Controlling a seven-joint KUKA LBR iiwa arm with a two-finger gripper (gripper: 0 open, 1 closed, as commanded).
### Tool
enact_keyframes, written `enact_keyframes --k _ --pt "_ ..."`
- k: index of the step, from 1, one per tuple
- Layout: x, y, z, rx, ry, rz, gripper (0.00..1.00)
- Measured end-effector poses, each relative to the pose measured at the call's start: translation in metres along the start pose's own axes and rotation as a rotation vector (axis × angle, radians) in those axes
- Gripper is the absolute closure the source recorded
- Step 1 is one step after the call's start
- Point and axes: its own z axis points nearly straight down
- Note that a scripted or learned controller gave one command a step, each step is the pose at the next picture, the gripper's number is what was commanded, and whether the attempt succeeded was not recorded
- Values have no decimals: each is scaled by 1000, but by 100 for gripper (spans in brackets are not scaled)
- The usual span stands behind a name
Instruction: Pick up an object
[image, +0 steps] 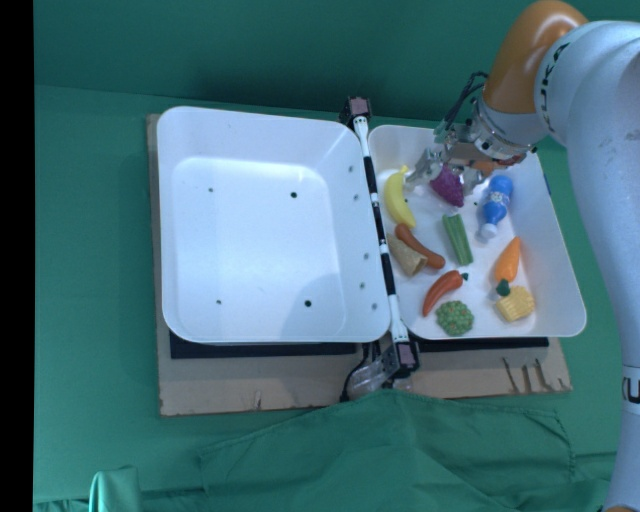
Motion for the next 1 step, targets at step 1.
enact_keyframes --k 1 --pt "-2 4 -16 -11 -4 1 100"
